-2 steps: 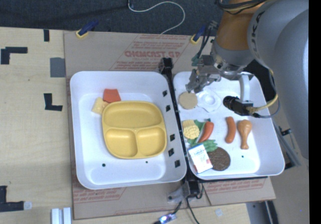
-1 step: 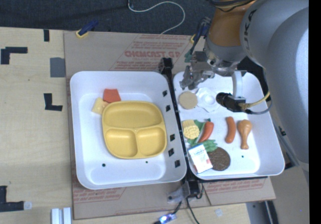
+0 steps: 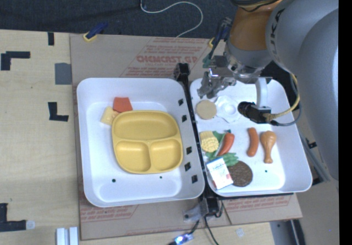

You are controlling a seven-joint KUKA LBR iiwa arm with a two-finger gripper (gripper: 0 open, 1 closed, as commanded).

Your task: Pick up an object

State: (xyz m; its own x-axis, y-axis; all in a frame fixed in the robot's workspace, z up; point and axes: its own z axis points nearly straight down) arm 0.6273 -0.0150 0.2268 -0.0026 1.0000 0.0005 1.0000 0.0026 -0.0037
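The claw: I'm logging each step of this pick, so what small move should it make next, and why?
Probably a short, straight descent. The claw hangs at the far end of the right bin, just above the round tan cookie, which lies flat with a little free space around it. Whether the claw is open cannot be told.

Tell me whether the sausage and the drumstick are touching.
Apart. The camera view shows a strip of white bin floor between the sausage and the drumstick.
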